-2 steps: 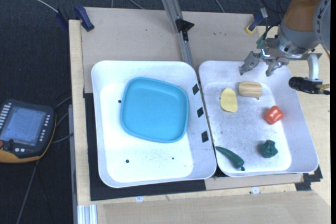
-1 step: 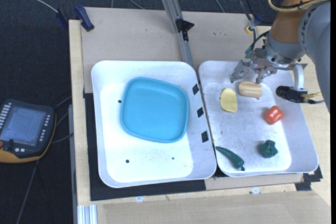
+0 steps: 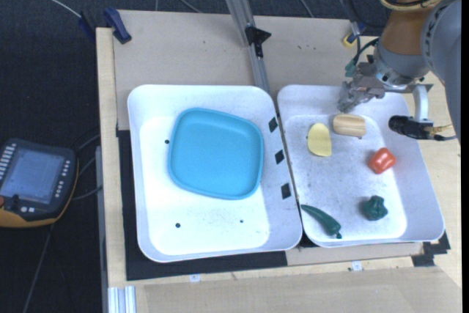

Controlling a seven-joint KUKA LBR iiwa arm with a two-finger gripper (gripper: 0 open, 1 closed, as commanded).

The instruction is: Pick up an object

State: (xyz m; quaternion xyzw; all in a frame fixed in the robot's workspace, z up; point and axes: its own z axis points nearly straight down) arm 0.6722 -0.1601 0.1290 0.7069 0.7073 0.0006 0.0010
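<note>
Hovering claw [image 3: 355,100] just above tan roll [image 3: 349,125], grip state unclear, arm cut off at right.

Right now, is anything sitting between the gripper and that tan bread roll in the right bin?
Nothing visible does. The gripper hangs directly above the bread roll at the right bin's far end. The yellow piece lies beside the roll, toward the blue plate, not between them.

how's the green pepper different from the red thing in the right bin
The green pepper is long, thin and dark green; the red thing is short, chunky and red-orange. The green pepper lies at the bin's near left edge; the red thing sits further back, toward the right side. Both lie loose in the right bin, clear of the gripper.
</note>
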